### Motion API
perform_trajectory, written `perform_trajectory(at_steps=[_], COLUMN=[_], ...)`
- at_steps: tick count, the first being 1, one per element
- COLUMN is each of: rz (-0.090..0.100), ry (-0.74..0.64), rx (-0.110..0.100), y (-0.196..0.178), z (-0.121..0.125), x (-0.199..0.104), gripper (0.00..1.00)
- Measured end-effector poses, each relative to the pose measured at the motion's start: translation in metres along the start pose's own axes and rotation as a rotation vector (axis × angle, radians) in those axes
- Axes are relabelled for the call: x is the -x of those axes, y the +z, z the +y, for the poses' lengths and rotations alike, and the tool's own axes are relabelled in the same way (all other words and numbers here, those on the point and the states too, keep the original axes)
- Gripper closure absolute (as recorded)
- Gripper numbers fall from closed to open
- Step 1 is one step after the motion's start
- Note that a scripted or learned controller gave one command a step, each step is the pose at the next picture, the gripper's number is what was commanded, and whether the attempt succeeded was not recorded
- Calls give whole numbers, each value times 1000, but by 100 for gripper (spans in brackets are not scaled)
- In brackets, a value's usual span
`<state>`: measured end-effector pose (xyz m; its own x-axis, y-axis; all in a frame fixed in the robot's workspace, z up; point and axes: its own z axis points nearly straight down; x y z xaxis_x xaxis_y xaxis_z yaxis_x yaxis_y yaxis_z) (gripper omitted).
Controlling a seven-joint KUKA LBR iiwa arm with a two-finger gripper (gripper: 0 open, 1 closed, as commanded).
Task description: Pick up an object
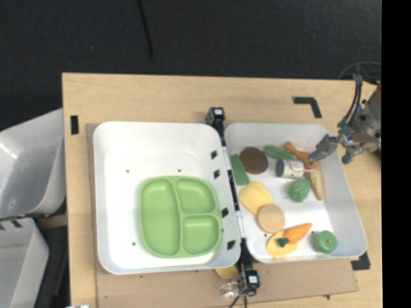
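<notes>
STEP: approach, nothing lifted | I see gripper [331, 147] at right bin [350, 197] far rim, jaws' state I cannot tell | TARGET: probably the orange carrot piece [294, 150] beside it | NEXT: descend, centre, close.

Two smooth, glossy white plastic bins [160, 133] sit on a pale matt wood-look counter [192, 95]; a matt green plastic divided plate [180, 217] and smooth plastic toy foods [270, 197] lie inside, against dark matt flooring.
</notes>
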<state>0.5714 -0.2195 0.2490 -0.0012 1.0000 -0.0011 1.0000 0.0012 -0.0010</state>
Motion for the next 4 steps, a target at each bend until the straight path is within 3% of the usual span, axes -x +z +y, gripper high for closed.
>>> perform_trajectory(at_steps=[1, 3, 4], rz=[5, 2, 0], ry=[4, 1, 1], rx=[-12, -6, -3], y=[84, 39, 28], z=[-71, -69, -68], x=[-4, -2, 0], gripper=[0, 0, 100])
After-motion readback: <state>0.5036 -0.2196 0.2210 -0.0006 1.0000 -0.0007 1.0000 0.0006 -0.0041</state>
